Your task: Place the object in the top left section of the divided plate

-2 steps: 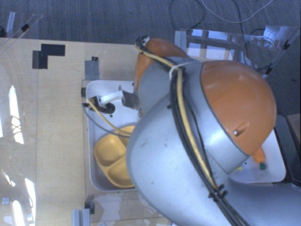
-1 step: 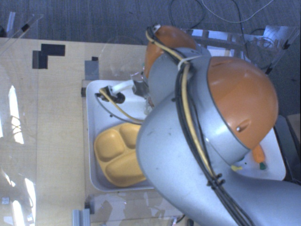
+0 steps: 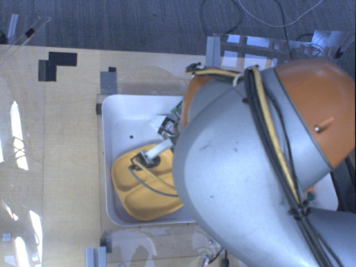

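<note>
A yellow divided plate (image 3: 130, 199) lies in the near part of the left white bin (image 3: 114, 127), with raised ridges splitting it into sections. The big grey and orange arm covers the plate's right part and the bin's right half. The gripper (image 3: 167, 128) pokes out from under the arm over the bin floor, just beyond the plate's far edge. It looks dark with pale patches, and I cannot make out any object between its fingers. The arm hides whatever lies under it.
The wooden bench (image 3: 55, 166) stretches to the left of the bin. Black markers (image 3: 55, 63) sit on it at the far left. Metal brackets (image 3: 108, 81) stand at the bin's corners. Cables lie on the dark floor (image 3: 167, 15) behind.
</note>
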### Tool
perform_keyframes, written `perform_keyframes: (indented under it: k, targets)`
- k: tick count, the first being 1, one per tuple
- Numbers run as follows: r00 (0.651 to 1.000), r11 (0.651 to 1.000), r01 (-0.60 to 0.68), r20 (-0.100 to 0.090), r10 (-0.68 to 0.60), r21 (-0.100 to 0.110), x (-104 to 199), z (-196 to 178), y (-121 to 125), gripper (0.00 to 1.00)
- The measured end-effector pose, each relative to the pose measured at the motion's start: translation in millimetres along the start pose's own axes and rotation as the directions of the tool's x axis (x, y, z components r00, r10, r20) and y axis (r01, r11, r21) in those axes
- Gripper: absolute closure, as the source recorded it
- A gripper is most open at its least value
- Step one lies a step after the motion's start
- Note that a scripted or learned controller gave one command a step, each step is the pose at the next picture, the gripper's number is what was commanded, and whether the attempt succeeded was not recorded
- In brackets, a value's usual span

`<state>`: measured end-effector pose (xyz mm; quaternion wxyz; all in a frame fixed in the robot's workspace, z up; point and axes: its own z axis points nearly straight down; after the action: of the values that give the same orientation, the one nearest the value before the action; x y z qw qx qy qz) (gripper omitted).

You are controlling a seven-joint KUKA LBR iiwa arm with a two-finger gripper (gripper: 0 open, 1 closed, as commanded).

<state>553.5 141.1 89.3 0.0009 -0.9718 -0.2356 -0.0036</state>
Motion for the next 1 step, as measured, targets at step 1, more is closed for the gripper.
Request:
perform_keyframes:
  k: [1]
  targets:
    - [0.993, 0.993, 0.117, -0.009, -0.117, -0.006, -36.8, -1.7, -3.0, 1.00]
